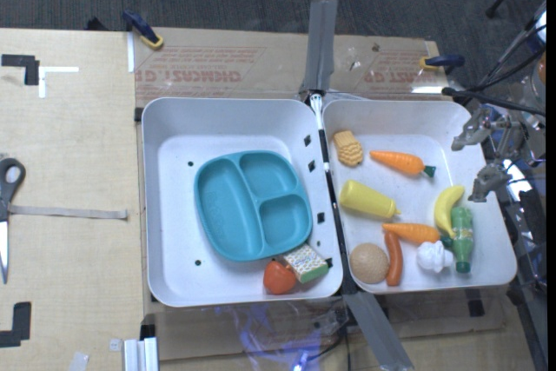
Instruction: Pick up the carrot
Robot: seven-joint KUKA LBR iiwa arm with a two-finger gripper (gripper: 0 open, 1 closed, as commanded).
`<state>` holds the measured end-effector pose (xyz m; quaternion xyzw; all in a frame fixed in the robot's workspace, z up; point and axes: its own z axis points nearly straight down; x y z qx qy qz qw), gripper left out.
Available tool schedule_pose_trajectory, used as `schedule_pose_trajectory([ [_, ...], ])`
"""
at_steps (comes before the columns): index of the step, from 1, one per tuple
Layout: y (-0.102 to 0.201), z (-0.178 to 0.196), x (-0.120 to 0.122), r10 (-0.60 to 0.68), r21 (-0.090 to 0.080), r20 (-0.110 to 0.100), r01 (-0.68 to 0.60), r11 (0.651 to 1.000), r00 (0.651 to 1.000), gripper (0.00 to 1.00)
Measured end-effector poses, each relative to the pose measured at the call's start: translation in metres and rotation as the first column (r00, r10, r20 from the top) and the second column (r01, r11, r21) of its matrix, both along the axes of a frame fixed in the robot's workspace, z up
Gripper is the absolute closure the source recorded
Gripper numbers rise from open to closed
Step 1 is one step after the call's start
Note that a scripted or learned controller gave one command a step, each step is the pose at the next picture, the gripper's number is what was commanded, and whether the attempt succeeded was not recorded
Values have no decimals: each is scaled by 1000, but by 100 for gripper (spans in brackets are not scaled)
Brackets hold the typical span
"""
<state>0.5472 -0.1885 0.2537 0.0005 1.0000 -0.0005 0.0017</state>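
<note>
The 2 white bins sit side by side on the bench. In the right bin (408, 282), the carrot (400, 162) lies flat near the back wall, its long axis running roughly left to right with a slight downward tilt toward the right. Its orange tip points left, toward the corn cob (348, 149), and its small green stem end points right. It touches nothing around it.

Nearer the front of the same bin lies a second, similar orange carrot piece (414, 231), also lying left to right, just beside a reddish sausage (393, 259) and a round tan potato-like ball (369, 262). A yellow squeeze bottle (368, 200) rests between the 2 carrots. A banana (447, 208), a green bottle (461, 239) and a small white item (432, 257) crowd the bin's right side.

The gripper (483, 159) hovers over the right bin's right rim, well apart from the carrot (its metal fingers look spread, with nothing between them).

The left bin (165, 213) holds a blue divided plate (254, 205), with a red tomato (279, 277) and a small boxed item (307, 263) touching at its front edge. Scissors (8, 213) lie on the bench at far left.
</note>
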Motion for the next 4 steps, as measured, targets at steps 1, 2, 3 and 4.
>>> schedule_pose_trajectory([
  [1,-16,-153,53,-346,1,0,346,938,938,0],
  [2,47,-160,100,-426,2,3,426,905,905,0],
  [3,72,-161,68,-546,1,0,546,838,838,0],
  [4,91,-160,95,-684,2,1,684,729,729,0],
])
